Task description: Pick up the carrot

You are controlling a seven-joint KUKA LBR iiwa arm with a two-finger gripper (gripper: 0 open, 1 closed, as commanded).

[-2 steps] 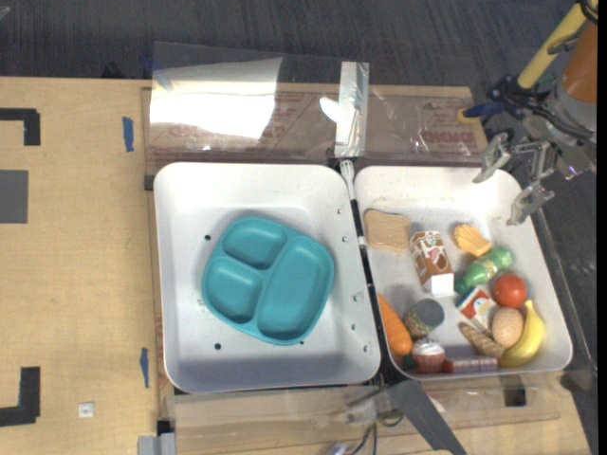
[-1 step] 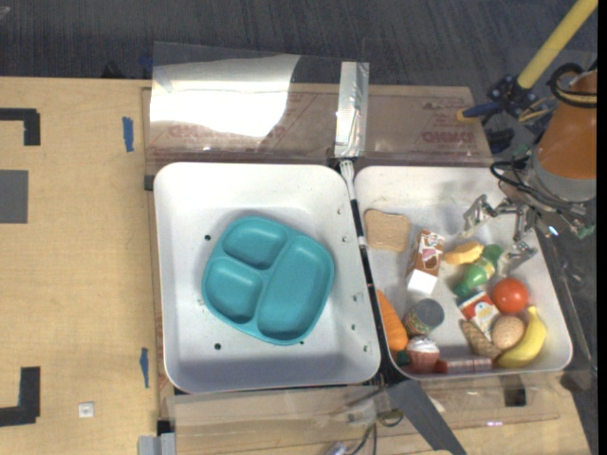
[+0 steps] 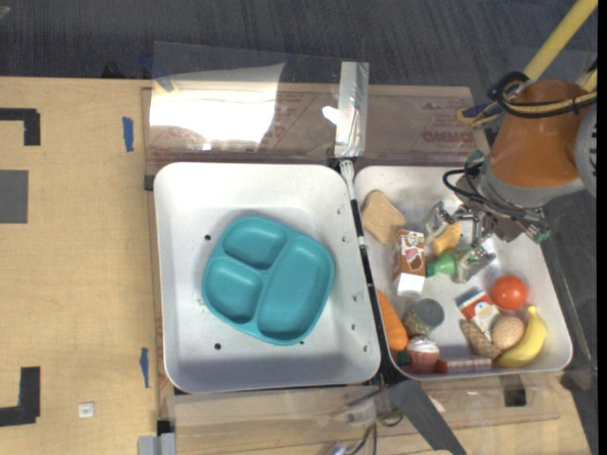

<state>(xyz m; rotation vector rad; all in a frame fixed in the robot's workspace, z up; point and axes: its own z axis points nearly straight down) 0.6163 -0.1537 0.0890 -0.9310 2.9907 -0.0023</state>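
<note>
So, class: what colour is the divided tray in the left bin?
Teal, a blue-green; the divided tray shows clearly in the camera view.

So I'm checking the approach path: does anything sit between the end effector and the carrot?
Yes. The end effector is at the right bin's upper middle; the carrot lies by its left wall. A small carton and a grey round item sit between.

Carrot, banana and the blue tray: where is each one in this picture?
carrot [image 3: 392, 318], camera view, middle of its orange body.
banana [image 3: 528, 341], camera view, middle of its curve.
blue tray [image 3: 268, 278], camera view, central divider.
</note>
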